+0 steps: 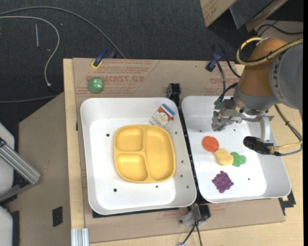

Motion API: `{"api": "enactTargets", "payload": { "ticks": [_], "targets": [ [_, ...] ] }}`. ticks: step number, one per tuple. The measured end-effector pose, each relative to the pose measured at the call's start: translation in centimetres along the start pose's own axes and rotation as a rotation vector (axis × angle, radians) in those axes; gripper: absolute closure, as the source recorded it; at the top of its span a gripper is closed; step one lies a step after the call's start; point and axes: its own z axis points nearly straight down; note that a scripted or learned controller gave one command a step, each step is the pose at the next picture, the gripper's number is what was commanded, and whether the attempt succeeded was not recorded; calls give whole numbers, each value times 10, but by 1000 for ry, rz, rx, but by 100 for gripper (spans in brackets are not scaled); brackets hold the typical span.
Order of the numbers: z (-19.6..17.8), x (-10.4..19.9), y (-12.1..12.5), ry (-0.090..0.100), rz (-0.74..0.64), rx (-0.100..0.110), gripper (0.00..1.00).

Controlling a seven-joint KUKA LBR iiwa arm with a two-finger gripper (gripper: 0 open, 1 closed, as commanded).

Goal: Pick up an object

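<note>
You see the gripper (pixel 222 124) poised over the right bin (pixel 269 185); you cannot tell how its fingers are set. Just below it lie a smooth orange round piece (pixel 210 143), a lumpy yellow piece (pixel 223 156), a knobbly green one (pixel 238 159) and a bumpy purple grape cluster (pixel 222 181). The left bin (pixel 96 192) carries a glossy yellow three-compartment tray (pixel 144 153) and a small carton (pixel 161 116).

Dark carpet floor (pixel 144 29), white cable (pixel 53 29), cardboard-topped bench (pixel 139 72), cardboard box (pixel 216 9)
</note>
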Motion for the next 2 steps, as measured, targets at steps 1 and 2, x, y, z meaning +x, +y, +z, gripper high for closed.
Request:
{"api": "enactTargets", "payload": {
  "ticks": [1,2],
  "targets": [
    [-44,3,1,-2,-2,-6,100],
    [-93,3,3,-2,-2,-7,100]
  ]
}}
